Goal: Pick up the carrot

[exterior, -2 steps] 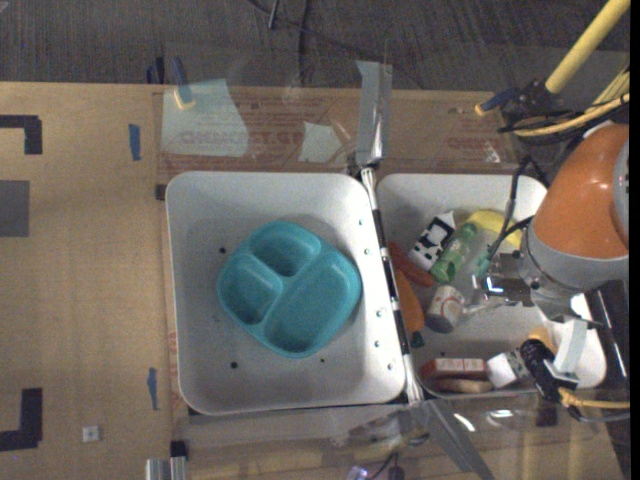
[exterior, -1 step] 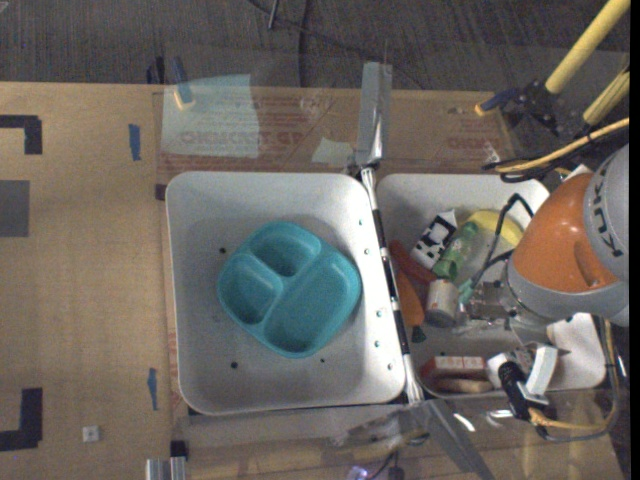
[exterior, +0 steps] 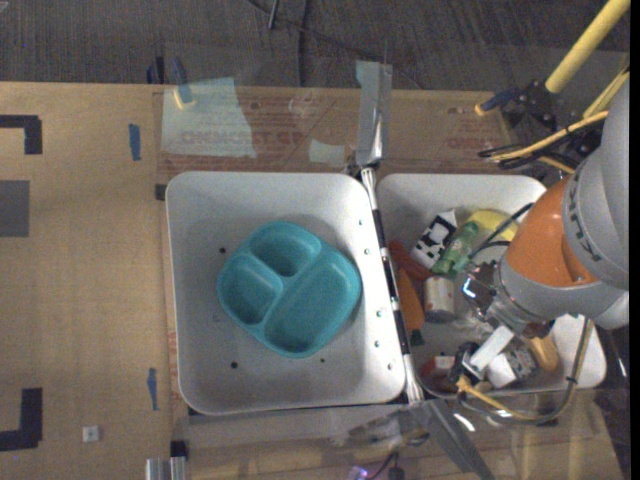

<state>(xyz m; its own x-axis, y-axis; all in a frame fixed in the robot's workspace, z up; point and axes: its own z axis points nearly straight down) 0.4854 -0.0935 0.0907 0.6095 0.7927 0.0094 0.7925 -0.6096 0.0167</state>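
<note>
Carrot lies beyond my end effector, against the bin wall. Small clutter sits between us. Finger state: cannot tell.

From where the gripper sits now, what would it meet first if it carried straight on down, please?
Probably the clutter at the near end of the right bin, not the carrot, which lies further left; depth is unclear.

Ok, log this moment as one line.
arm: over right white bin | hand: low among clutter | long orange carrot: lying at bin's left wall | teal divided plate: left bin
</note>
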